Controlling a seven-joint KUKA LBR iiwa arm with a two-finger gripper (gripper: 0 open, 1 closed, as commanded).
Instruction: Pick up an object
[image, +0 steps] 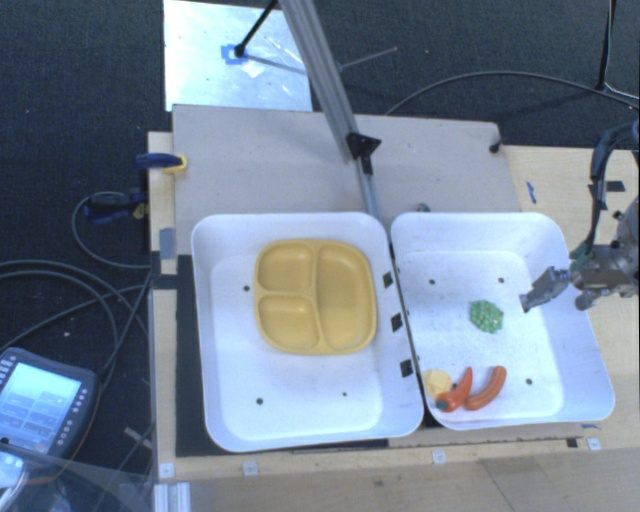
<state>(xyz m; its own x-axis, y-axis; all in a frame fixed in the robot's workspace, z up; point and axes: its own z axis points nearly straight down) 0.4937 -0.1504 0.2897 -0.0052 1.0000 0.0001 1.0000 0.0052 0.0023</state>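
Note:
The right bin (560, 245) holds a small green bunch like peas (486, 316) near its middle. Along its front edge lie an orange sausage-shaped piece (487, 387), a red piece (457, 393) and a small yellow piece (436, 381), close together. My gripper (535, 294) reaches in from the right over the right bin's right side. It sits just right of the green bunch and slightly farther back, with a gap between them. Nothing is visibly held in it.
The left bin (230, 400) carries a yellow divided plate (315, 296) at its centre. A grey pole (330, 90) slants down from the top to the gap between the bins. Cables and a handheld pendant (35, 400) lie on the floor at left.

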